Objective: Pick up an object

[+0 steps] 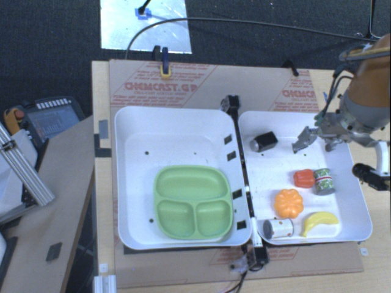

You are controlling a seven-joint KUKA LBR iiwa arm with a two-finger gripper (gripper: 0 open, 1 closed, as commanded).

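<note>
In the right bin [357, 163] lie a small black object [264, 141], a red piece [303, 178] touching a green-labelled can [323, 181], an orange pumpkin [288, 203], a yellow banana [320, 222] and a pale can [278, 228] lying on its side. My gripper [317, 142] hangs over the bin's far right part, to the right of the black object and above the red piece. Its fingers [302, 141] are spread open with nothing between them.
The left bin [134, 163] holds a green divided plate [193, 201]. A black divider strip [239, 170] runs between the bins. A teach pendant [52, 119] and a metal rail [24, 170] sit on the side table at left.
</note>
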